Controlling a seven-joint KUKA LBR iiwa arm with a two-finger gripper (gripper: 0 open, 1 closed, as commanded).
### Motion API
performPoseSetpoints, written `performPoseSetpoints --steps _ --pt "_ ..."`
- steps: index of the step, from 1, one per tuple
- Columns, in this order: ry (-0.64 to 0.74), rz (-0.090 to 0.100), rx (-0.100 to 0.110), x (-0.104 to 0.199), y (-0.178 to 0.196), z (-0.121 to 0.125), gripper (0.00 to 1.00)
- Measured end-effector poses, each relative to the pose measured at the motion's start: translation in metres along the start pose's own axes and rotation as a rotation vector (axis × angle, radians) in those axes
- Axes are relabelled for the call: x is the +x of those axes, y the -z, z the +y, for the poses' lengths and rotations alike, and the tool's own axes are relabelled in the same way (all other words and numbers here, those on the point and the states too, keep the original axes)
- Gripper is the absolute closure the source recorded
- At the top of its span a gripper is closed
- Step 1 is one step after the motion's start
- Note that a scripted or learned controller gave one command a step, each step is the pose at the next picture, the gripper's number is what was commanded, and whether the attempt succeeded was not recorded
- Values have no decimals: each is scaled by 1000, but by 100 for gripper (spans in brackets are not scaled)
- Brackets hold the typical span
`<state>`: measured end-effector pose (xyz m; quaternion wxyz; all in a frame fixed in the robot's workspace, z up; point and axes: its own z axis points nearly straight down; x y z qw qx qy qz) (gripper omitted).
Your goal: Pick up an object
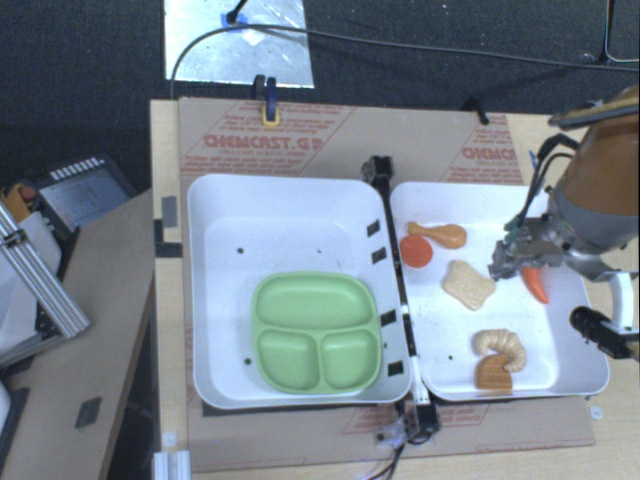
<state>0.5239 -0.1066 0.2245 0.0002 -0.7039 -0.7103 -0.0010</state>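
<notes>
The landmark for all positions is the black divider strip [392, 288] between the two shallow white plastic bins.

Left of the divider, the left bin [225, 218] holds a pale green three-compartment plastic tray [316, 330], smooth, rigid and round-cornered. It lies close against the divider, toward the near edge.

Right of the divider, the right bin [580, 368] holds the candidate objects. Just beside the divider lies a small red-orange round toy [416, 252], touching an orange drumstick-shaped toy [440, 234] on its far side. Further right is a beige, rough-surfaced slab resembling a cracker or bread piece [468, 284]. Toward the near edge lies a tan and brown curled pastry-shaped toy [498, 356]. Farthest from the divider is a slim orange-red carrot-shaped toy [538, 284].

All appear to be light, stiff, moulded play-food items, probably smooth and somewhat slippery. The beige slab is judged the easiest: grasp across its narrow width. The carrot-shaped toy should be taken across its thicker end.

The dark claw [512, 258] hovers over the right bin, between the beige slab and the carrot-shaped toy. Whether it is open or closed cannot be determined; nothing is visibly held.
</notes>
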Motion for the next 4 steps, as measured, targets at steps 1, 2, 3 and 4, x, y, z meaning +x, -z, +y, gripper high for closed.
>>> performPoseSetpoints --steps 1,2,3,4 --pt "1 1 0 55 -9 2 100" --pt "0 1 0 98 -8 0 100" --pt "1 1 1 147 -11 -12 100" --pt "2 1 0 206 -15 -11 100"
